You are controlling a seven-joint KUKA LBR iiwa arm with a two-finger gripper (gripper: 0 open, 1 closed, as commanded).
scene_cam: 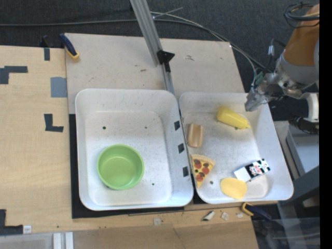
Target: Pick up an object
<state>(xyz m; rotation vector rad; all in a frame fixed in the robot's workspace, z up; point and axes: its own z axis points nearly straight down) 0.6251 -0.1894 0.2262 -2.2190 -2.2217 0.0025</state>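
Gripper near bin rim, beside yellow toy, finger state untellable; likely light, stiff, slick plastic; best pinched across narrow middle.

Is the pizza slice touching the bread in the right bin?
Apart. The camera view shows bare white bin floor between the bread and the pizza slice below it.

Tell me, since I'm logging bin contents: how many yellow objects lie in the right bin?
2: a yellow banana-like piece near the far edge, beside the gripper, and a yellow round piece at the near edge.
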